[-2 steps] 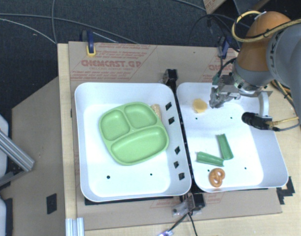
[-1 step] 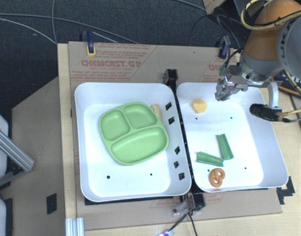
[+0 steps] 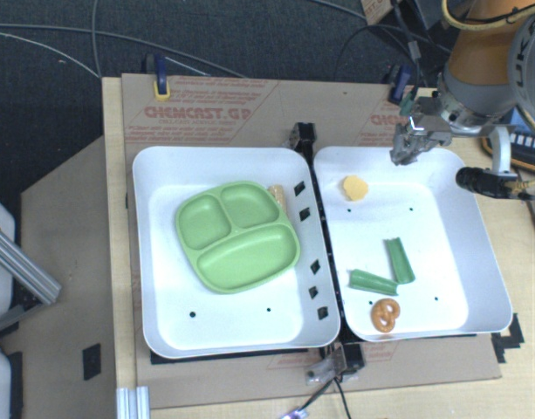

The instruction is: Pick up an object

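Observation:
The right bin point(image 3: 459, 225) holds a small yellow piece point(image 3: 355, 188) near its back left, two green sticks point(image 3: 399, 260) point(image 3: 373, 280) lower down, and a brown pretzel point(image 3: 385, 314) at the front. My gripper point(image 3: 405, 154) hangs over the bin's back edge, to the right of the yellow piece and apart from it. Nothing shows between its fingers.
The left bin point(image 3: 162, 304) bears a green divided plate point(image 3: 236, 236) with a small tan item point(image 3: 277, 195) at its back right corner. Black clips run along the divider point(image 3: 309, 234) between the bins. Cables and a cardboard box lie beyond the bench.

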### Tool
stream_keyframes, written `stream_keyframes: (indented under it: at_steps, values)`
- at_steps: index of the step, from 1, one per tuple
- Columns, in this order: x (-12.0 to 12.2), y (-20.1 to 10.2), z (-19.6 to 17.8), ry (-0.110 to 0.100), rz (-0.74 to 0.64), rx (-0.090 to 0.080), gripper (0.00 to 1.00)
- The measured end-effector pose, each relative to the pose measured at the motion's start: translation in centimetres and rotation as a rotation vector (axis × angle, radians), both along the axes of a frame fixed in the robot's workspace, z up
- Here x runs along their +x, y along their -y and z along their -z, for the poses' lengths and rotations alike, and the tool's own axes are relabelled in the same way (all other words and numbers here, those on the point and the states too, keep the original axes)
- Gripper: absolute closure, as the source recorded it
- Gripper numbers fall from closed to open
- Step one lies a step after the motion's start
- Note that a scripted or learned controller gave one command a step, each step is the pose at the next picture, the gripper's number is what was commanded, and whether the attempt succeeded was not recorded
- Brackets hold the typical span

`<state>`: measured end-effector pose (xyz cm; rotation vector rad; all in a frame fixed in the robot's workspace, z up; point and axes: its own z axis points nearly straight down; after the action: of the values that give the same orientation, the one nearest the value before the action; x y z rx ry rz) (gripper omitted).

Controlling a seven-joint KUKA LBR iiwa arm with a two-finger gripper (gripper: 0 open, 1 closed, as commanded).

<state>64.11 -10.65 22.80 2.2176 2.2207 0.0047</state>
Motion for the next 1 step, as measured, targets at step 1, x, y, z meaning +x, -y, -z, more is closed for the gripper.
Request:
stream_keyframes:
  at_steps: [1]
  values:
    - [0.43,0.91,-5.35,0.0,-0.001,-0.001,1.0]
